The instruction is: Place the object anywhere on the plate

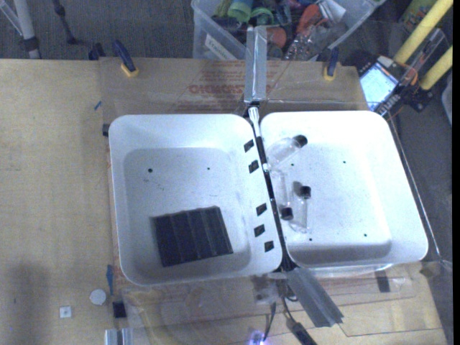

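A clear plastic tube with a black cap (290, 148) is lying in the right white bin (406, 207), right of the black ribbed rectangular plate (192, 236) and farther back. Its long axis is slanting, with the cap pointing away from the plate.

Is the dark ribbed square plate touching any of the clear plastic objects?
Apart. In the camera view the dark ribbed square plate lies in the left white bin; the clear plastic objects lie across the divider, in the right white bin.

Wooden bench (50, 157) — two white bins (126, 192) side by side.
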### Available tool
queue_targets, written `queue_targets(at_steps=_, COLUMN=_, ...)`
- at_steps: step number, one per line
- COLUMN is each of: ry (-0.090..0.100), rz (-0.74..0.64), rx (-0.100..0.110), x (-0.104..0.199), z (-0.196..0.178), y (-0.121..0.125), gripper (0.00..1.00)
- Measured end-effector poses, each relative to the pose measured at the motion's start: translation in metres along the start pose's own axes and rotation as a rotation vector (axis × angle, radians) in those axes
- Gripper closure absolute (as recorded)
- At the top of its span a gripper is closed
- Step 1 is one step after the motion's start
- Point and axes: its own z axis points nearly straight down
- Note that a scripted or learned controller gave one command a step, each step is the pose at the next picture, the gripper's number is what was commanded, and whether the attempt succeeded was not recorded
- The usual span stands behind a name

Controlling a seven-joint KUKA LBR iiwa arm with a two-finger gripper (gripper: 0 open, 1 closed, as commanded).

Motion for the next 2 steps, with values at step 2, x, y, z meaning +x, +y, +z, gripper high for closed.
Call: queue_targets(at_steps=2, ry=-0.027, rz=0.001, rx=0.006, x=-0.004, z=-0.026, y=-0.001, gripper=1.0)
